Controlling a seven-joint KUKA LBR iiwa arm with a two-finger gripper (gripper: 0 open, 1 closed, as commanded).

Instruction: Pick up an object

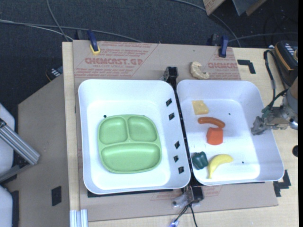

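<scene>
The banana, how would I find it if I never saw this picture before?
Look at the right white bin, the one holding the toy food. Go to its front edge, nearest the camera, where the banana lies beside a dark green pepper. It is the only curved, bright yellow piece; the cheese is paler, blocky and at the back.

I am looking at two white bins, the left bin (87, 126) and the right bin (265, 141), both showing as smooth, slightly glossy plastic. Inside the left bin the green divided tray (129, 143) is reading as matt, smooth plastic. Right of that tray, the banana (218, 163), the red block (214, 136) and the sausage (211, 121) are looking like smooth moulded plastic. Under both bins the cardboard sheet (118, 58) is showing dull brown, printed paper board. My gripper (263, 123) is gleaming like bare grey metal.
</scene>
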